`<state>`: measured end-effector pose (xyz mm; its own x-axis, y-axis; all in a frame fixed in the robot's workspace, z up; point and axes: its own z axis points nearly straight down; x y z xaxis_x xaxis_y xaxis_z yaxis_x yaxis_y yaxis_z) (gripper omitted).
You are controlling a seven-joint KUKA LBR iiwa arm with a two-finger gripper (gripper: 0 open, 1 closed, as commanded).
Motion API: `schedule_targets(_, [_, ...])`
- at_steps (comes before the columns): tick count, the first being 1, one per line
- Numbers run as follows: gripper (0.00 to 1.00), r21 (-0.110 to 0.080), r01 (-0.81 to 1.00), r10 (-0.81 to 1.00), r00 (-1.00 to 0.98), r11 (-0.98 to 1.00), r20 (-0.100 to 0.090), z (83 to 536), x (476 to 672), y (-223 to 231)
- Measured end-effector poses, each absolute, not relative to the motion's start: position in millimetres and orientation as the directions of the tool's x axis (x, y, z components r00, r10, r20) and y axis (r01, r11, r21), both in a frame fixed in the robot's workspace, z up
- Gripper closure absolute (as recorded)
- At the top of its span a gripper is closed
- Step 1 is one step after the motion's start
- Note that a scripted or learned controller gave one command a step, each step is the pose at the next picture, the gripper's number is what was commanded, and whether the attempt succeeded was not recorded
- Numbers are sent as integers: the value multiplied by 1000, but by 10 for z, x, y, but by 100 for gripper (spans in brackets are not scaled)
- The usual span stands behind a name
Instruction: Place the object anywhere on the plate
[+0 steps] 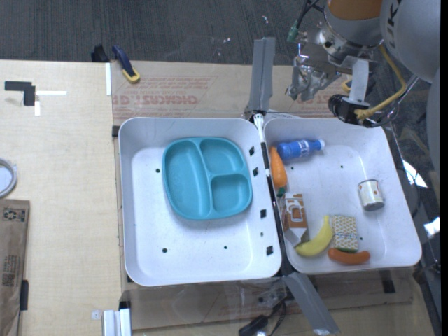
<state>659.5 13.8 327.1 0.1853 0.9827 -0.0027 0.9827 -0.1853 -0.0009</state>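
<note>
End effector (306, 82) hangs above the right bin's (389, 156) far rim (touching nothing).

arm (392, 5): cut off top-right | tape roll (5, 179): cut off left

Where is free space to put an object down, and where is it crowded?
Free: all three compartments of the blue plate, and the left bin floor around it. Crowded: the right bin's left and front, with bottle, carrot, banana, sausage.
</note>
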Motion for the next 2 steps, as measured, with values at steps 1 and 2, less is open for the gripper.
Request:
schedule_targets(1, [100, -4, 936, 936, 351, -351, -4, 3618, 5813, -118])
schedule_targets(2, [100, -3, 956, 956, 294, -294, -3, 3699, 5348, -191])
